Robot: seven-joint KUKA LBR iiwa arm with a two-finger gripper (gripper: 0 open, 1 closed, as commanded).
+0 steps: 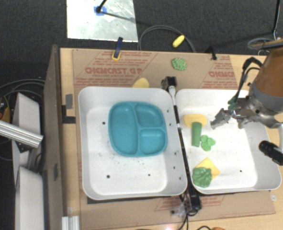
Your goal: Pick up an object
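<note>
gripper (pixel 221 117) over right bin (pixel 261 176), grip state unclear; 1 blue tray (pixel 137 129), 1 green cylinder (pixel 196 133).

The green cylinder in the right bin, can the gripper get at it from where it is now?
Probably yes. The gripper hangs over the right bin, just right of the green cylinder, with bare floor between them. A yellow piece touches its top end and could crowd a grasp.

Fixed overhead camera, slanted down (seemingly mid-distance), both bins (pixel 131 97)
</note>
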